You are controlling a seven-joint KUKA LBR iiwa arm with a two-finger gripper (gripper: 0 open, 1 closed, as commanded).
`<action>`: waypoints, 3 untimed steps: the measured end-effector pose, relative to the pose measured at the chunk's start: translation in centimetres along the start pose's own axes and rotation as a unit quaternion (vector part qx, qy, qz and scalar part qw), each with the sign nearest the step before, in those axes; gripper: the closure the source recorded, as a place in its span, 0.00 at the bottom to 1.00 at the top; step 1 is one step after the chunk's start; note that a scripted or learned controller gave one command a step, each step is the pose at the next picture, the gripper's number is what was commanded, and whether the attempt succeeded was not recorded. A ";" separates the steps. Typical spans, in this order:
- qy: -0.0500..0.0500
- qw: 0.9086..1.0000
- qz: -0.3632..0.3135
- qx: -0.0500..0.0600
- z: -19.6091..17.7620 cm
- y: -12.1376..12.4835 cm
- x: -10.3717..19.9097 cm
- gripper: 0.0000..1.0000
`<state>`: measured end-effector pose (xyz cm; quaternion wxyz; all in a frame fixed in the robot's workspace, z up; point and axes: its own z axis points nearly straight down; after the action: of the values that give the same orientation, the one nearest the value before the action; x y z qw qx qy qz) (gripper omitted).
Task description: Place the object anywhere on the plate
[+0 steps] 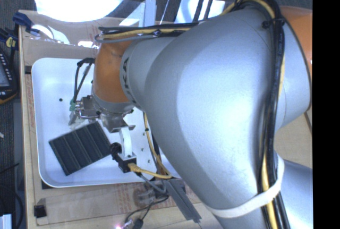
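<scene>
Gripper (81, 111) of the KUKA arm (212, 105) hangs low inside the white bin (42, 116), its tip lost in shadow under the wrist. Whether it is spread or closed cannot be told from this angle.

Nearest the camera, the wooden bench (79, 198) runs along the bin's near rim, with a small black block (38, 211) toward the view's left corner. Just inside that rim a dark ribbed plate (79, 149) lies flat on the bin floor, turned askew, its far right corner just beside the gripper.

A small green-tinged thing (71, 108), possibly the object to be placed, shows at the gripper's edge on the view's left. It is off the plate and just beyond the plate's far edge, and it is too small to say whether it is gripped or resting on the floor.

Above the gripper the orange band (109, 76) rings the wrist, and the grey bulk of the arm covers the right of the scene. A dark speck (61, 99) dots the bin floor a little farther back. Beyond the bin's far wall, a blue item (21, 19) sits at the bench's far corner, next to a bright white sheet (74, 7).
</scene>
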<state>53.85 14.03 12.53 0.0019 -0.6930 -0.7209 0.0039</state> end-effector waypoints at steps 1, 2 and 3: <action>0.001 0.982 -0.189 -0.002 -6.6 -3.4 -6.2 1.00; 0.000 0.988 -0.157 -0.003 -4.5 11.7 -0.5 1.00; 0.001 0.995 -0.101 -0.001 1.2 6.7 -3.6 1.00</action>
<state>60.67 10.67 11.30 0.0019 -0.6166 -0.7873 0.0021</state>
